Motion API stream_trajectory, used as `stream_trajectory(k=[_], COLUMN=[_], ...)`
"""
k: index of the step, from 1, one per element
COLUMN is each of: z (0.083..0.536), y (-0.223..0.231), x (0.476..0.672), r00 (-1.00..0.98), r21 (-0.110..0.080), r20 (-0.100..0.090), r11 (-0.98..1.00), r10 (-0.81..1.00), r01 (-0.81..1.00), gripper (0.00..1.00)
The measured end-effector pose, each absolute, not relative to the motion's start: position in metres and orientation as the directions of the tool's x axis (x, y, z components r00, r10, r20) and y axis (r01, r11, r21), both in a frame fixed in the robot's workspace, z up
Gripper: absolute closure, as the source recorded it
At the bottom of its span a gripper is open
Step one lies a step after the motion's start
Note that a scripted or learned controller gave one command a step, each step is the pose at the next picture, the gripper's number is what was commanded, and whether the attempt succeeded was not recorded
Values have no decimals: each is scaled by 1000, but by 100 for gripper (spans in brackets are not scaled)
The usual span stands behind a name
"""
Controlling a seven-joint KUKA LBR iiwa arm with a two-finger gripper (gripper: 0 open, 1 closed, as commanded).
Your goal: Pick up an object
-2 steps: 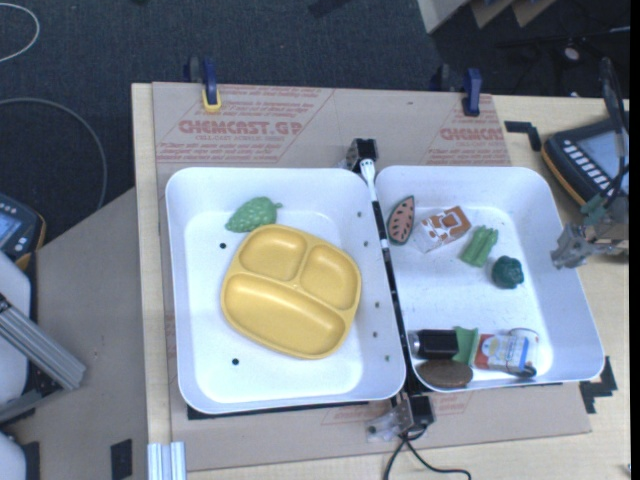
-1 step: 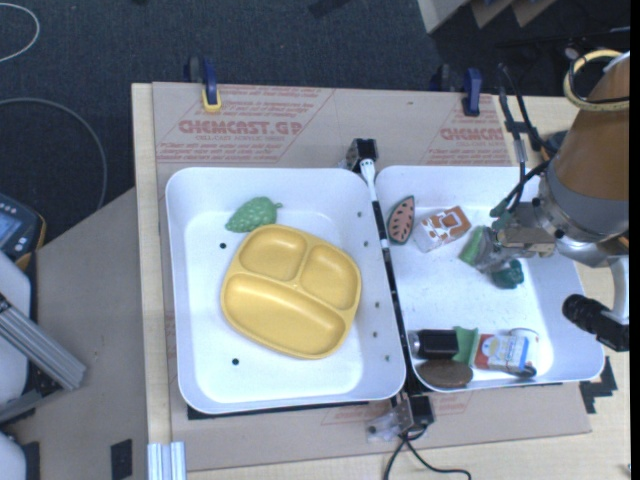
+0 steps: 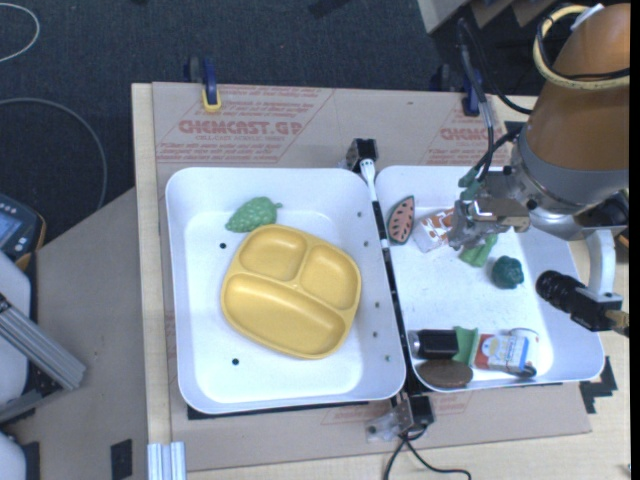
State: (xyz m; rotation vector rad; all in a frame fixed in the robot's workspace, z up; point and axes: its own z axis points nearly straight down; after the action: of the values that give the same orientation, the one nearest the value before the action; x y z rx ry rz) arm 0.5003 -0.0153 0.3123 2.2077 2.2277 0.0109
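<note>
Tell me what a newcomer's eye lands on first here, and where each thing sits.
First the big yellow divided plate filling the left bin, with a green leafy piece at its upper left. Next the grey and orange arm over the right bin, its pincer low among small items, beside a watermelon slice.

Grey arm (image 3: pixel 575 158) with a rounded orange band, yellow cable loop, and metallic tool (image 3: pixel 478 226).

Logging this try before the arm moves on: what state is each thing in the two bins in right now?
Yellow divided tray: right way up in the left bin.
Green leafy piece: flat, beside the tray.
Watermelon slice: flat in the right bin.
Dark green lump: loose on the floor.
Gripper: low over a green piece, grasp unclear.
</note>
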Motion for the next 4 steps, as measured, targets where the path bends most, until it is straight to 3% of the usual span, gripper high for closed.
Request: stream_trajectory(k=[1, 2, 3, 4], z=[384, 407, 346, 310], y=[37, 102, 202, 127], x=[480, 480, 477, 479], r00=[-8, -8, -11, 8], r21=[10, 6, -9, -8], r20=[3, 3, 0, -3], r11=[8, 8, 11, -8], r10=[1000, 1000, 1000, 1000], r01=[1000, 1000, 1000, 1000], gripper=[100, 100, 100, 100])
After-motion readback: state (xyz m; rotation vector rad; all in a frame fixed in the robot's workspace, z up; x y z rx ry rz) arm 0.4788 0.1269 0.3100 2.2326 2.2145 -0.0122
